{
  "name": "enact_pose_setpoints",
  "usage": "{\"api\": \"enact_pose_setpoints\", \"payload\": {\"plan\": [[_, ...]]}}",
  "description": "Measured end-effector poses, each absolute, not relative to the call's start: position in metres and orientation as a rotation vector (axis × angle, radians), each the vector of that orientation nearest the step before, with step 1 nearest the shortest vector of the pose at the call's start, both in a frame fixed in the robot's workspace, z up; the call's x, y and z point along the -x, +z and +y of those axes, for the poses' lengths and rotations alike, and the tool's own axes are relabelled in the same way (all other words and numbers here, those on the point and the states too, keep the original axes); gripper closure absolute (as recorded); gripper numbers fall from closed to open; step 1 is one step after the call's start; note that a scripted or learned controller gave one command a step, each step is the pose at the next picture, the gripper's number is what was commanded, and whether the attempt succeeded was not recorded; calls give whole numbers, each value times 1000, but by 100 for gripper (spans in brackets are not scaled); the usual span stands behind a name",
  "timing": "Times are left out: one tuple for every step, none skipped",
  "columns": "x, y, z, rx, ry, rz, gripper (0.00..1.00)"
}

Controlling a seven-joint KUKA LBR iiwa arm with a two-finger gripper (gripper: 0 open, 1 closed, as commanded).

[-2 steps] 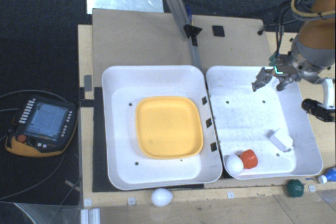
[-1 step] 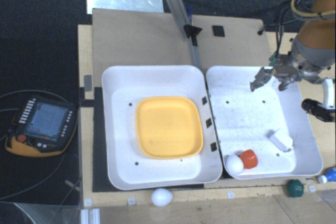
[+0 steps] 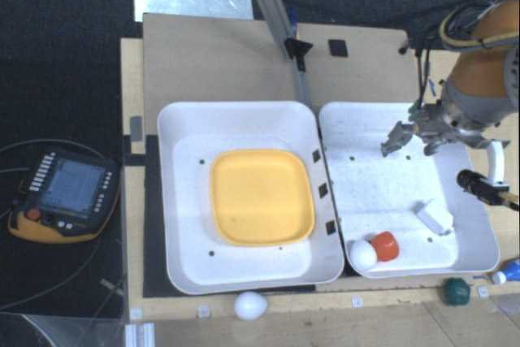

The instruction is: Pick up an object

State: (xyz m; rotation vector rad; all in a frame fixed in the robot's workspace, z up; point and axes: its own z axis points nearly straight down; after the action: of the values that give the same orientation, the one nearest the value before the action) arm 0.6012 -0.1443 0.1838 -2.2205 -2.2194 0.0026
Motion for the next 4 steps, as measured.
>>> {"api": "enact_pose_setpoints", "payload": {"plan": [[-593,129,-138,2219,3,-2220,0],[-593,89,-138,2220,1,-2221,0],[-594,101,-138,2223,-2,-2222,100],[-592,146,-132,2222,-4,-2224,100]]}}
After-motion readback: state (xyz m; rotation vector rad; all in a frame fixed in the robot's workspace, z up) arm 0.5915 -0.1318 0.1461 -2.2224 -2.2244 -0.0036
